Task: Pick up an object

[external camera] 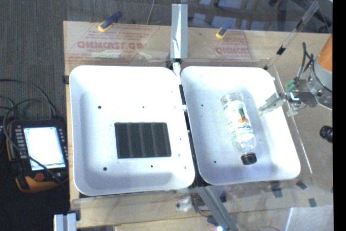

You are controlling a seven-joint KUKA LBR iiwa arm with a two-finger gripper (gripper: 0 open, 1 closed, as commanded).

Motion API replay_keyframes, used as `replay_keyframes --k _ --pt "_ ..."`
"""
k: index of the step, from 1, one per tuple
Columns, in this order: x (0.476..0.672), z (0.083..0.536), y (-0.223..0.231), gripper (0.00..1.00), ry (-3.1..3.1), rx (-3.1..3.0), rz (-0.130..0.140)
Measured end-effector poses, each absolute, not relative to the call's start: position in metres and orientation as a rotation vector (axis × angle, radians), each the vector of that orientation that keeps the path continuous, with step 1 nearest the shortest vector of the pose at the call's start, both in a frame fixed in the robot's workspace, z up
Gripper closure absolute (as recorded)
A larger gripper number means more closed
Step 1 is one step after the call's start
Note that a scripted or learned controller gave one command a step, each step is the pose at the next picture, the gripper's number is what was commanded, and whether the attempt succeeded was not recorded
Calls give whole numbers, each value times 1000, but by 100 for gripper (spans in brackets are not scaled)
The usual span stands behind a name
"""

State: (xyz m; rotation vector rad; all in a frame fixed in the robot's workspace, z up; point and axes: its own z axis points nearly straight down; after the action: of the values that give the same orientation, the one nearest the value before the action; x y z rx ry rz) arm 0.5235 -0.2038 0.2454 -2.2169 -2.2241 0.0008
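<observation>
A clear plastic bottle (239,126) with a black cap and a white and orange label lies lengthwise in the right bin (211,89), cap toward the front. A dark grey ribbed rectangular block (142,139) lies flat in the middle of the left bin (86,116). My gripper (279,105) hangs over the right rim of the right bin, to the right of the bottle and apart from it. Its fingers are spread open and nothing is between them.
The grey arm with its orange band (326,57) reaches in at the right edge. A metal post (178,30) stands behind the seam between the bins. A handheld screen unit (39,147) with cables lies on the floor to the left.
</observation>
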Motion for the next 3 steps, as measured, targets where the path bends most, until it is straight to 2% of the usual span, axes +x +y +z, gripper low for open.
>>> replay_keyframes --k 1,2,3 --pt "553 132 -210 0 -2529 -1868 -3" --pt "518 92 -144 0 -2610 -1777 -7" --pt "498 157 -224 0 -2188 -2256 4"
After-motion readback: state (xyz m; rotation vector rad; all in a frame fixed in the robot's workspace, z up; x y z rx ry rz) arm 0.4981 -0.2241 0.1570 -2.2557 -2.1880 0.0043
